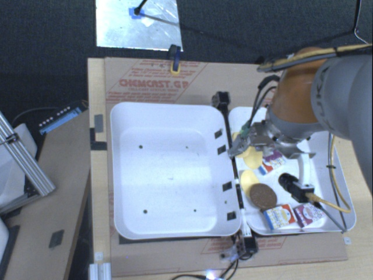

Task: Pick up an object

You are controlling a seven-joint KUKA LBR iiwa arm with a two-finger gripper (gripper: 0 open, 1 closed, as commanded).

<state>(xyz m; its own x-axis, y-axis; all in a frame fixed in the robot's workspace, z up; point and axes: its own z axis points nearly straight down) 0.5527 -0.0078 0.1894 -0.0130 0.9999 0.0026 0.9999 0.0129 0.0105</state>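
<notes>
My gripper [242,143] hangs low over the left side of the right bin [338,182], close to the divider between the bins. Just under and beside it lies a pale yellow object [253,157]. A second yellow piece [249,179] lies nearer the front, touching a brown disc [263,196]. A small white item with red and blue print [266,168] and a purple-patterned piece [274,156] lie partly under the wrist. Along the front wall rest a blue and white carton [278,216] and a purple packet [308,214].
The left bin [125,156] stands beside the right one, joined by black clips [227,186] along the shared edge. The grey arm with its orange band [300,92] covers the back of the right bin. Both bins rest on a cardboard sheet [154,81].
</notes>
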